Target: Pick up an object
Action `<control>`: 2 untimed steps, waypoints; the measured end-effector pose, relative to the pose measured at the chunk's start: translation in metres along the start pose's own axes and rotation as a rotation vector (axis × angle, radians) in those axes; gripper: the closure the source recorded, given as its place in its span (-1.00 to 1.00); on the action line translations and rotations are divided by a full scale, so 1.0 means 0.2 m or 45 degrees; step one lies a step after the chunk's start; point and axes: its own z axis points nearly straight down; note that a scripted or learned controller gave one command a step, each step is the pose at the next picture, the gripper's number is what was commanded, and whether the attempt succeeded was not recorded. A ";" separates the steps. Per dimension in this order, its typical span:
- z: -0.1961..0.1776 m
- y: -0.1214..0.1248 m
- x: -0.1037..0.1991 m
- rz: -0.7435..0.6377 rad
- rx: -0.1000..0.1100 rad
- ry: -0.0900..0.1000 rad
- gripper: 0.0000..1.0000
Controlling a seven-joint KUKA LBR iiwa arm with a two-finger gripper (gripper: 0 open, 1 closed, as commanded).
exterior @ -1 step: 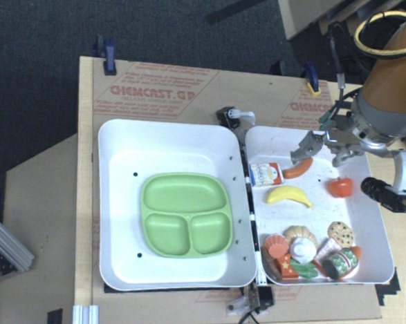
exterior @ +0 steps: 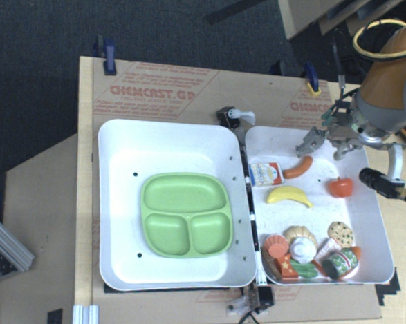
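The two-finger gripper (exterior: 324,142) hangs open and empty over the right white bin's (exterior: 385,236) far end; the curved orange-red toy sausage (exterior: 298,166) lies just below-left. Best to straddle it squarely before closing

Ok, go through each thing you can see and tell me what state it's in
gripper: open, above the right bin's far end, holding nothing
toy sausage: lying loose, just below the gripper
toy banana: lying flat
toy tomato: resting loose
green divided plate: upright in the left bin
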 end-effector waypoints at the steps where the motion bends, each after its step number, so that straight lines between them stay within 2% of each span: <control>1: 0.45 0.12 0.04 -0.006 0.010 0.007 -1.00; 2: 0.36 0.13 0.04 -0.006 -0.003 0.004 1.00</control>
